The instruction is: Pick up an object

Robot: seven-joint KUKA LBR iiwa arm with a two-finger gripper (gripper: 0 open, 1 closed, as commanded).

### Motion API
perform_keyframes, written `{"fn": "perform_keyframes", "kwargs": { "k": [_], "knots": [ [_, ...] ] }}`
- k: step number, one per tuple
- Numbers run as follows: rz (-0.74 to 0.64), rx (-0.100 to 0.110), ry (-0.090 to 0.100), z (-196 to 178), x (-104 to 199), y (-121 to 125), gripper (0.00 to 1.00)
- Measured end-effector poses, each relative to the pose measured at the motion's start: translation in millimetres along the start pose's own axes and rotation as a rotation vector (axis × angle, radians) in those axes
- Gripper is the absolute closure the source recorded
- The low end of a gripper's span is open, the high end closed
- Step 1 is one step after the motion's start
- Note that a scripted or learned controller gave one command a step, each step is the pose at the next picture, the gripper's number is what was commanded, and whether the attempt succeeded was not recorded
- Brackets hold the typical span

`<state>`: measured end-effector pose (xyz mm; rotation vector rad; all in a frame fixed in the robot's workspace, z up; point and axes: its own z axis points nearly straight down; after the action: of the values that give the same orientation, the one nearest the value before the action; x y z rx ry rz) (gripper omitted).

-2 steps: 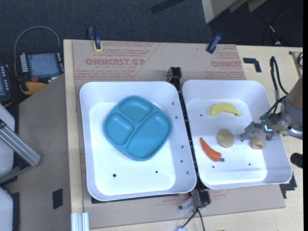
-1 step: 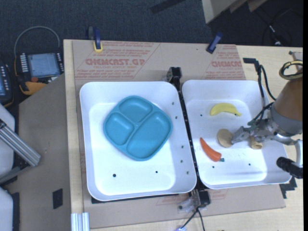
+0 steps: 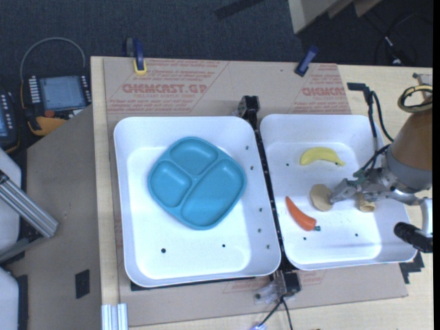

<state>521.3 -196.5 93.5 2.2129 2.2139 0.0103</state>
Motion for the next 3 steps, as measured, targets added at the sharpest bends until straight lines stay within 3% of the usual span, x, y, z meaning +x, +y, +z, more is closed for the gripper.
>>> {"fn": "perform_keyframes", "kwargs": {
  "k": [1,2,3],
  "knots": [
    [-0.002,-0.012,-0.005,-10.5,0.1,3.1,1.00],
    [-0.001,0.007,0.001,-57.7,7.7,2.4,1.00],
    [-0.001,0.005,0.000,-121.4,5.2,4.1,1.00]
  ]
}}
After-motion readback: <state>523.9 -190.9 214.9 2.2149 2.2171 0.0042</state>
